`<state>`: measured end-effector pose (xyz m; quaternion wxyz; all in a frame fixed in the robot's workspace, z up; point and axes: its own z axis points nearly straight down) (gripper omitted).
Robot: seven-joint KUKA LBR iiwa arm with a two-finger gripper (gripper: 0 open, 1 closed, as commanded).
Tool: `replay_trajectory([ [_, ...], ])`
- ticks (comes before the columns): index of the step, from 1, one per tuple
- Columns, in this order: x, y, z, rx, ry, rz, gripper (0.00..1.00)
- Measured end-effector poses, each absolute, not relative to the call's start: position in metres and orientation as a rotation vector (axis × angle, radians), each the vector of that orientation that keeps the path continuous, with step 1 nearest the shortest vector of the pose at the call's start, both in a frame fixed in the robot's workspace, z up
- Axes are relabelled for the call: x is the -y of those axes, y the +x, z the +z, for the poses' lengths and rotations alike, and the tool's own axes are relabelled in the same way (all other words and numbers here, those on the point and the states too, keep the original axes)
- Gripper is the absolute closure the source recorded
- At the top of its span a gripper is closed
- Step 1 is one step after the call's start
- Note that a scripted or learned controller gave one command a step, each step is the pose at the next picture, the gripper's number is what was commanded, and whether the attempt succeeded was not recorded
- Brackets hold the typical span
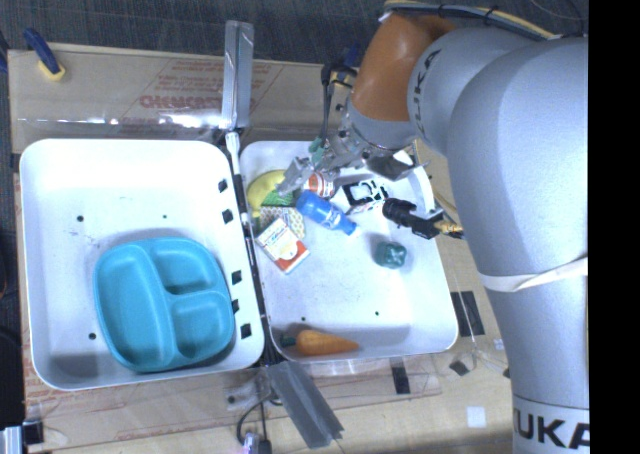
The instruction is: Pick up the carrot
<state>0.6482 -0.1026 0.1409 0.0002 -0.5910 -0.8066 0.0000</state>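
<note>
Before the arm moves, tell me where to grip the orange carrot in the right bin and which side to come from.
Grip the orange tapered carrot around its middle, coming straight down from above. It lies flat, lengthwise along the near wall of the right white bin, so fingers should close across its narrow width; the wall probably leaves little room on that side. The end effector is at the bin's far end, over the clutter.

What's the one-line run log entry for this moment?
gripper: over right bin's far clutter | fingers: unclear | carrot: near wall of right bin, ungrasped | blue tray: left bin

Grey arm reaching from right, wrist bent down, pincer [312, 164] low — fingers seemingly parted
</note>
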Motion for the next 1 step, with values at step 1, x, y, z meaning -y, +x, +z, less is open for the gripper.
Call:
replay_trajectory([
  [1,0.1545,0.5413,0.1657,2.345,-2.086,0.003,0.0],
])
